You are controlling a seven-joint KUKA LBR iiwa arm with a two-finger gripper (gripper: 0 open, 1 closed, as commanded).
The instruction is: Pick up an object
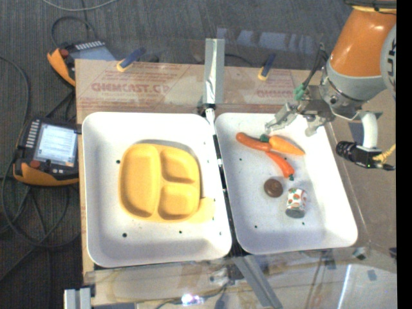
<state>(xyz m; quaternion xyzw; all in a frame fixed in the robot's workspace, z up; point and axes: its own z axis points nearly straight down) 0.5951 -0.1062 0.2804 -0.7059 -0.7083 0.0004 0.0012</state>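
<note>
Pincer [297, 119] released, hanging over the back of the right bin [335, 227], nothing between its fingers.

Fingers splayed apart, one near the bin's back rim, the other toward the right wall; the arm [362, 44] enters from the right with its orange band showing. Just below the pincer lie three carrot-like pieces: an orange carrot [285, 145], a red-orange one [252, 141] to its left with their ends meeting at a green tip, and a third [282, 165] angled toward the bin's middle. Nearer the front sit a brown round disc [273, 187] and a small white cup with coloured spots [296, 201], close beside each other. Left bin [103, 237] holds a yellow sectioned tray [161, 181]. A handheld controller [48, 150] lies on the floor left of the worktop [141, 89].
</note>
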